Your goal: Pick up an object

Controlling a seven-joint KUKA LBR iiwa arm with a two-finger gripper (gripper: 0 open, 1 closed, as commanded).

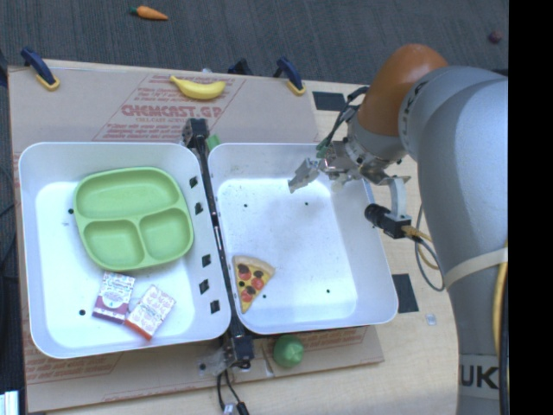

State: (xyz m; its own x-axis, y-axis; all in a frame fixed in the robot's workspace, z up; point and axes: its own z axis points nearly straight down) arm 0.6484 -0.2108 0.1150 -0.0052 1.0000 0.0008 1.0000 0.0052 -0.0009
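Note:
A toy pizza slice [250, 281] lies near the front left corner of the right bin [363, 275]. A green divided plate [132, 214] rests in the left bin [34, 258], with two small red-and-white packets [134, 304] in front of it. My gripper [304, 175] hangs over the far right part of the right bin, well away from the pizza slice, and nothing shows between its fingers.
A yellow banana [199, 86] lies on the cardboard behind the bins. A green ball [289, 350] sits in front of the right bin. A small carrot [150, 12] lies on the floor beyond the bench. The arm's bulk [449, 145] covers the right side.

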